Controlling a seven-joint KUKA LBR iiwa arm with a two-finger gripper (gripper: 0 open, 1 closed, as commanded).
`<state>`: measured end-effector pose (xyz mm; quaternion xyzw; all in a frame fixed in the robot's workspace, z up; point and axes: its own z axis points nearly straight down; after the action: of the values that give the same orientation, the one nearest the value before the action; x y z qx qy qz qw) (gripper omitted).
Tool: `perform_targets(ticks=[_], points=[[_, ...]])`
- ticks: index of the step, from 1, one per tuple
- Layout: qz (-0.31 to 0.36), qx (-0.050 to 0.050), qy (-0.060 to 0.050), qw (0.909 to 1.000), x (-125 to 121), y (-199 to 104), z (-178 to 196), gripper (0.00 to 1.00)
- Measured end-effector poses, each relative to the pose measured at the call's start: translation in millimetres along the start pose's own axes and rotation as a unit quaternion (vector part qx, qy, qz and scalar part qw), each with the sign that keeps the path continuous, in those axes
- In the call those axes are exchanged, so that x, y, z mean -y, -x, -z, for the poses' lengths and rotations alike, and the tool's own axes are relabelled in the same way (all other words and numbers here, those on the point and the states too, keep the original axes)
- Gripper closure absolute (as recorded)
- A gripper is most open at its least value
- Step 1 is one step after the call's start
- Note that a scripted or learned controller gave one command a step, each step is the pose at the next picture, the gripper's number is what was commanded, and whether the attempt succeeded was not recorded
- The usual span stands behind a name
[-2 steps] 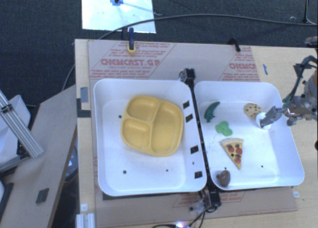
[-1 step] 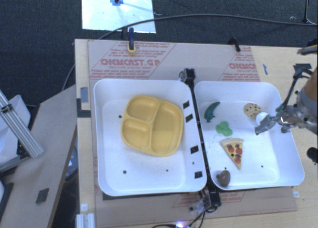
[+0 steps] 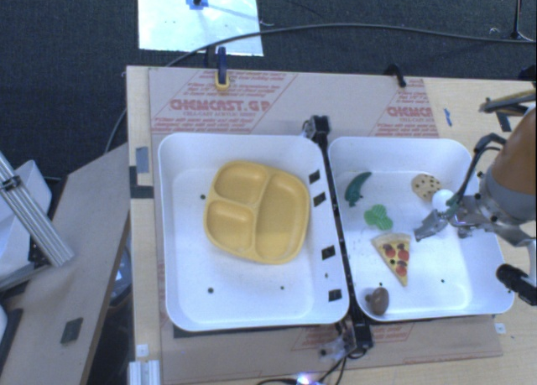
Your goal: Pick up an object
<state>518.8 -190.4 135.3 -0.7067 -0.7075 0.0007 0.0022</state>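
1. I am holding the grey two-finger gripper (image 3: 430, 228) low in the right white bin (image 3: 453, 291); its finger state is unclear, nothing visibly pinched.
2. The triangular toy pizza slice (image 3: 394, 256), nearest target, is lying at its 8 o'clock, apart.
3. The yellow divided plastic plate (image 3: 256, 211) is occupying the left white bin (image 3: 185, 291), leaving loose items grouped for picking.

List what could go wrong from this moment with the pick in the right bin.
1. The gripper hovers between the pizza slice and the cookie, over bare bin floor, so closing here may catch nothing.
2. The pizza slice looks flat and may slip from the fingers.
3. The white ball sits close beside the wrist and could get knocked away as the arm descends.
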Motion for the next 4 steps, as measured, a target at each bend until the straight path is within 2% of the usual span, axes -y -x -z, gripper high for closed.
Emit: perform_targets(ticks=[1, 2, 3, 4], points=[[0.000, 0.000, 0.003, 1.0000, -2, 0, -50, 0.00], [0.000, 0.002, 0.004, 1.0000, -3, 1, -38, 1.00], [0.001, 0.002, 0.004, 1.0000, -3, 2, 3, 1.00], [0.002, 0.002, 0.005, 1.0000, 0, 1, 65, 1.00]])
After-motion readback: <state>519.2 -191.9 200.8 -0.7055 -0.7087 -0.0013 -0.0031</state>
